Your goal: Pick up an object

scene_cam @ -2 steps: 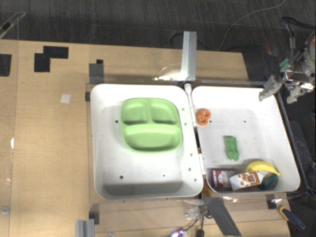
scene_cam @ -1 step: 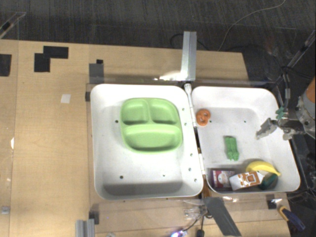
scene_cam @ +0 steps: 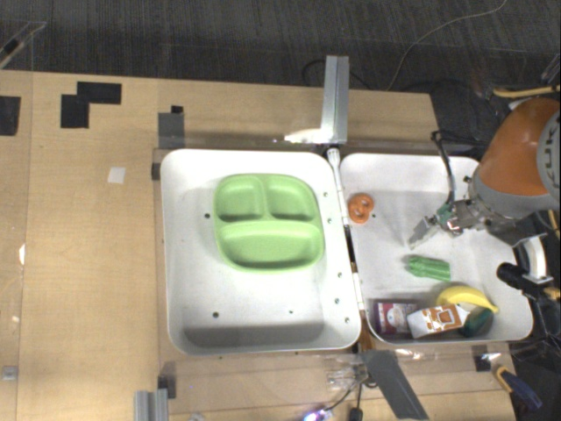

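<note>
My gripper (scene_cam: pixel 427 228) hangs in the right bin (scene_cam: pixel 386 261), reaching in from the right, its tips pointing left and down. Its fingers look spread with nothing between them. Just below it lies a green pepper-like object (scene_cam: pixel 428 267). A small orange round thing (scene_cam: pixel 360 205) rests near the bin's left wall. Along the front wall sit a dark packet (scene_cam: pixel 394 316), a small brown and white carton (scene_cam: pixel 437 321), a yellow banana (scene_cam: pixel 466 299) and a dark green item (scene_cam: pixel 479 322).
The left bin (scene_cam: pixel 188 235) holds a green divided plate (scene_cam: pixel 266 219). A metal post (scene_cam: pixel 337 99) stands behind the ridge where the two bins meet. The arm's orange band (scene_cam: pixel 519 152) hangs over the right bin's far right side.
</note>
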Robot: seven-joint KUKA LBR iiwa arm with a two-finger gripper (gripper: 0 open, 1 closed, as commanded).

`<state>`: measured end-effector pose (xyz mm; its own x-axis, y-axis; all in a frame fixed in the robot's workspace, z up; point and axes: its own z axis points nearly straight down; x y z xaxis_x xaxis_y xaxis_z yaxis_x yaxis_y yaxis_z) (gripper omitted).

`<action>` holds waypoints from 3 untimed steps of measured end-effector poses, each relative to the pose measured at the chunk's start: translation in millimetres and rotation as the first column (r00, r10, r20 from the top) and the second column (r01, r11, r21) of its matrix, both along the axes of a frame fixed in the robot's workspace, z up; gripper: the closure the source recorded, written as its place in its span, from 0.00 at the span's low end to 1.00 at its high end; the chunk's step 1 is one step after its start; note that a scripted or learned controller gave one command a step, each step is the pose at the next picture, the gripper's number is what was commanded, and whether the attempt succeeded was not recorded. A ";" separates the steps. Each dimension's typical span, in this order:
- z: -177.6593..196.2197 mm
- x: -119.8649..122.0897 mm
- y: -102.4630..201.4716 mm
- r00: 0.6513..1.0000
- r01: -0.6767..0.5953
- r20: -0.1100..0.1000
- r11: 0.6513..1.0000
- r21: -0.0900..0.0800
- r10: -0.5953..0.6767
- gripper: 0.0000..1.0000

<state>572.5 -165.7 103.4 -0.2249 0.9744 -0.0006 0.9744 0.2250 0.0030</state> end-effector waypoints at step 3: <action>-11.2 -50.5 19.1 0.978 0.209 0.020 0.978 -0.002 -0.209 0.00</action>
<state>522.0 -146.6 92.3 -0.0161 0.9998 -0.0071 0.9996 0.0162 0.0218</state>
